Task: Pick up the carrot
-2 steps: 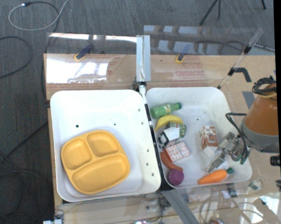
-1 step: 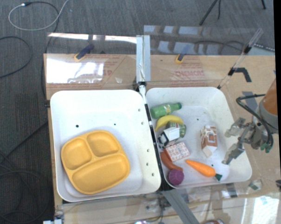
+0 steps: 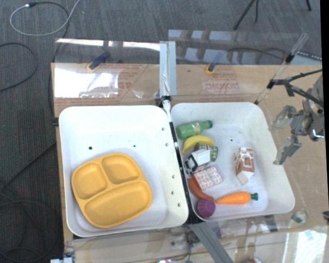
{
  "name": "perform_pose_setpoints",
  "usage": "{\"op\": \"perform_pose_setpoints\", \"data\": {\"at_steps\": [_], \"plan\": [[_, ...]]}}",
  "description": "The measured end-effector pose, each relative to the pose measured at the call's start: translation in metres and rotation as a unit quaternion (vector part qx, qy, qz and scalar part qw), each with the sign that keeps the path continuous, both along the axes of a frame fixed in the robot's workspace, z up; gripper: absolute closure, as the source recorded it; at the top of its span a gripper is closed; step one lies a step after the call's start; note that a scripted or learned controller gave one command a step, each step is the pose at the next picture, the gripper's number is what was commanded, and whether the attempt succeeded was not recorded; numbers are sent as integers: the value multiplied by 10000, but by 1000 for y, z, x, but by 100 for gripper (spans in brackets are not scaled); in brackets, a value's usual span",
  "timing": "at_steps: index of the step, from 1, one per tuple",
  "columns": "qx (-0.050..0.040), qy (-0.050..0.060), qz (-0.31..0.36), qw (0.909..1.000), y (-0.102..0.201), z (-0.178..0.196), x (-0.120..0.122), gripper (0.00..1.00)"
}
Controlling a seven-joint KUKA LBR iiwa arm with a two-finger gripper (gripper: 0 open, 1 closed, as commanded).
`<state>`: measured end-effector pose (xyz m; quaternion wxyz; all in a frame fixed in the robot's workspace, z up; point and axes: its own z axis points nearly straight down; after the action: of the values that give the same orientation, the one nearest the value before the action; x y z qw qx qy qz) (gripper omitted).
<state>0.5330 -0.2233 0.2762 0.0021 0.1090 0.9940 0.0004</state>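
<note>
Carrot (image 3: 233, 198) lies flat in the right bin (image 3: 264, 118), lower part, orange body pointing left and green stub to the right, near the bin's bottom wall. Gripper (image 3: 289, 140) sits at the right edge of the frame, outside the right bin's rim and well apart from the carrot; its pale fingers hang down over the bench (image 3: 97, 82), nothing between them, but whether they are spread or pressed together cannot be told at this size. Working outward into the bin: a small brown-and-white carton (image 3: 244, 164) lies nearest the gripper, upper right of the carrot. Left of the carrot tip, a purple round fruit (image 3: 206, 207), just beside a red-orange sausage shape (image 3: 197, 189). Above those a red-and-white checked box (image 3: 209, 177), then a small dark-and-white package (image 3: 200, 155), a banana (image 3: 197, 141) and a green bottle (image 3: 192, 128) on its side, all crowded against the bin's left wall. Left bin (image 3: 88, 126) holds a yellow divided plate (image 3: 111, 189), three compartments, in its lower left.
</note>
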Motion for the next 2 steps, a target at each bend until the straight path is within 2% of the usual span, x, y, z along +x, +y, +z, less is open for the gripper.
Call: {"op": "perform_pose_setpoints", "data": {"at_steps": [1, 2], "plan": [[-43, -105, 342, 9994, -1, -153, -28, 0], [-104, -264, 409, 9988, -2, -166, -30, 0]]}}
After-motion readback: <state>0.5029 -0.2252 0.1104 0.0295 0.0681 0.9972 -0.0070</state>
